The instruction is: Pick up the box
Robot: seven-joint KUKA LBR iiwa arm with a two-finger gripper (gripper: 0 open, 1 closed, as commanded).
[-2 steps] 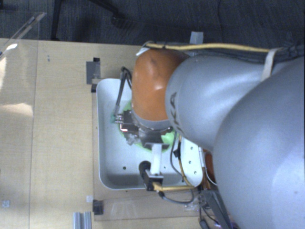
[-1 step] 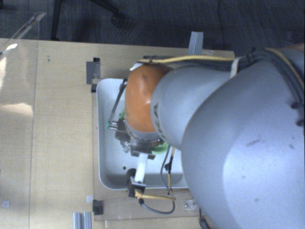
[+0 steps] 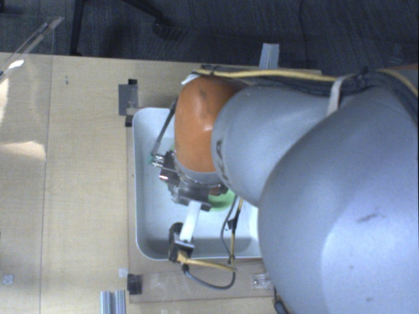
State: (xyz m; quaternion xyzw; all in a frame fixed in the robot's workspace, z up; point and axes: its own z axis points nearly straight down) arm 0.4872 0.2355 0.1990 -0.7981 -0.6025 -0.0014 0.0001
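My arm reaches across from the right and covers most of both bins. Its orange band (image 3: 196, 126) and grey wrist hang over the middle of the left white bin (image 3: 147, 175). The gripper (image 3: 194, 192) points straight down into that bin, and its tip is hidden under the wrist. A small bright green thing (image 3: 223, 199) peeks out at the right side of the wrist; I cannot tell what it is. Whatever lies under the arm is hidden.
The left bin's floor shows bare along its left side and near its front wall (image 3: 157, 250). Pale wooden bench (image 3: 72, 175) stretches to the left. Small metal brackets (image 3: 129, 97) sit at the bin's corners.
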